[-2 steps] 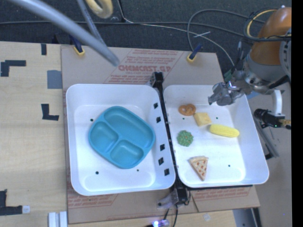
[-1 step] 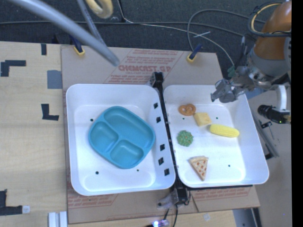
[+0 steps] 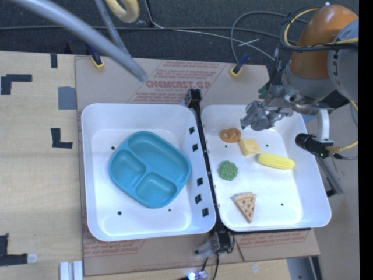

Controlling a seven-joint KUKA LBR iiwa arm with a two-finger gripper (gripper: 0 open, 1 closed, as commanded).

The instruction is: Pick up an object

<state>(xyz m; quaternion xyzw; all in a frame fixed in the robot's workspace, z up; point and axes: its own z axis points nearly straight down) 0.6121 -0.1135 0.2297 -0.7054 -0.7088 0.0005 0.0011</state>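
**A:** Grey on grey at the gripper (image 3: 254,119). Open or closed?

**B:** Cannot tell. Too blurred and too dark from this slant. Cannot tell either whether anything is held.

**A:** Touching anything?

**B:** Hard to say. Hangs over the far part of the right bin (image 3: 315,198), close to its far rim. Apart from every item, as far as can be seen.

**A:** Nearest item?

**B:** Pretzel (image 3: 230,135), brown, just to the near-left of the gripper. Next, a pale yellow block (image 3: 249,147), right beside the pretzel, almost touching it.

**A:** And further out?

**B:** Corn (image 3: 275,161), yellow, lying crosswise, near the block. Broccoli (image 3: 228,170), green, in front of the pretzel, close to the bin's left wall. Pizza slice (image 3: 245,206), nearest the camera, tip pointing to the near edge, well apart from the gripper.

**A:** All in the same bin?

**B:** Yes, all five in the right bin, each loose on the white floor.

**A:** Left bin (image 3: 88,156)?

**B:** Holds a blue tray (image 3: 150,168) with three compartments, lying flat and turned at a slant.

**A:** The arm (image 3: 315,83) itself?

**B:** Reaches in from the right, orange band (image 3: 323,37) above the wrist, cables looped around it. Bins side by side on cardboard (image 3: 175,80).
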